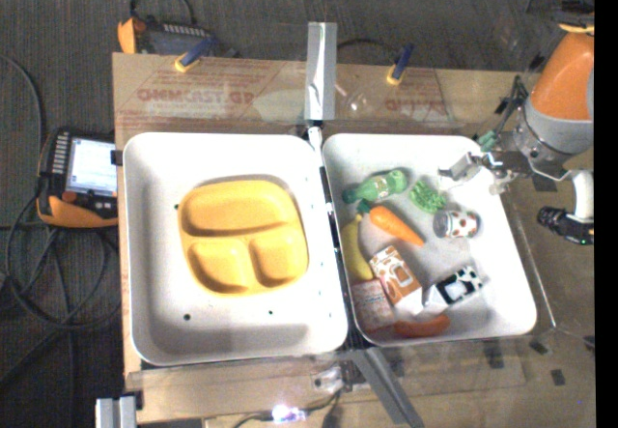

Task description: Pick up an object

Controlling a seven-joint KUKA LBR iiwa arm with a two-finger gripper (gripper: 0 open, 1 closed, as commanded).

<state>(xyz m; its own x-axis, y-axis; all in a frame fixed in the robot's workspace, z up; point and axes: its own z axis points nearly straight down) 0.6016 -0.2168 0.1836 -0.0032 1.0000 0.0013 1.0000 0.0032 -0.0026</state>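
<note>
- Carrot [396, 223] mid right bin [517, 315], amid green bottle [379, 186] and small can [457, 222]: likely light, stiff, smooth; best pinched across thick middle
- Gripper [473, 168] over bin's far right corner; jaws' state impossible to tell
- Reversed red lettering on bench [222, 93] board, unreadable

Dark grey carpeted floor [58, 49] strewn with black cables [24, 271], plywood bench top [241, 93], blue clamps [193, 52] at its far edge

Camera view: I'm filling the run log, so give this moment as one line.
phase: approach | gripper: over right bin's far right corner, nothing seen between fingers | carrot: in right bin | yellow tray: in left bin
</note>
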